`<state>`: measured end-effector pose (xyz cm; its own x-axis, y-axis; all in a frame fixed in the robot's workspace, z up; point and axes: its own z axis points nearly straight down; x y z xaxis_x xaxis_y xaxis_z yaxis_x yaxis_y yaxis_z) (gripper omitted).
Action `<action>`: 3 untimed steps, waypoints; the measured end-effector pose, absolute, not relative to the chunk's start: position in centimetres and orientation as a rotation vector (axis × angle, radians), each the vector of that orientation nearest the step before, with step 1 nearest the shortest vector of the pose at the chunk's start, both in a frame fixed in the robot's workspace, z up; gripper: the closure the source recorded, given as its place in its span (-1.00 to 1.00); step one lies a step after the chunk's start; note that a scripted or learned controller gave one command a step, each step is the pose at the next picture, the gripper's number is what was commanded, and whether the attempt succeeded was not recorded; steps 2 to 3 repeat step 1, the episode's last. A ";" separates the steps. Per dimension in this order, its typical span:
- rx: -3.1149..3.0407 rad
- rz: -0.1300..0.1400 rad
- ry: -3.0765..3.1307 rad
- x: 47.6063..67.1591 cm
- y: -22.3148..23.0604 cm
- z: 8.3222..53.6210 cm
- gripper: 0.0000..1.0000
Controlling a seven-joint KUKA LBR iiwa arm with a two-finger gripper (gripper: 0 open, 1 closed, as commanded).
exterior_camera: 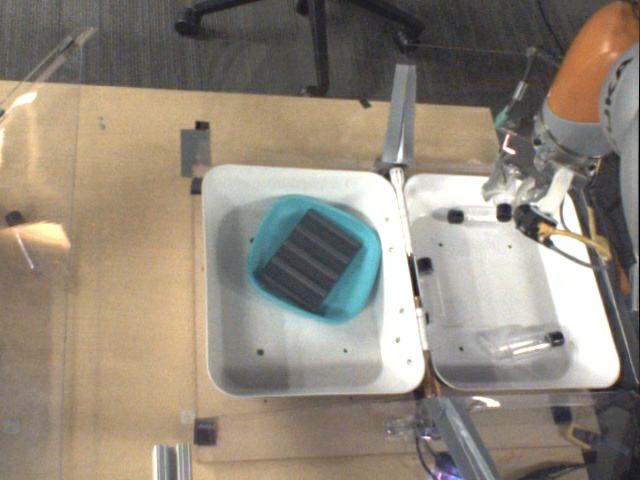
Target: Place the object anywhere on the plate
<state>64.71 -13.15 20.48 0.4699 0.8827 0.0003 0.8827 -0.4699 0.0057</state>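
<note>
Object: a dark ribbed block point(313, 258) is being carried on the teal plate point(362, 290) in the left bin point(230, 348), well apart from the hand.
Hand: the hand point(522, 190) is being held over the far right corner of the right bin point(590, 363); its grip cannot be told from this view.
Arm: the arm point(592, 63) is being extended in from the right, its orange band uppermost, the wrist angled down toward the bin.
Other item: a clear tube with a dark cap point(520, 343) is being kept near the right bin's front edge.
Counter: the counter point(100, 298) is bearing both bins side by side.
</note>
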 end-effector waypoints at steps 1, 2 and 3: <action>2.689 0.006 1.614 64.7 -13.2 20.5 -1.00; 2.689 0.006 1.614 64.7 -13.2 20.5 -1.00; 2.689 0.006 1.614 64.7 -13.2 20.5 -1.00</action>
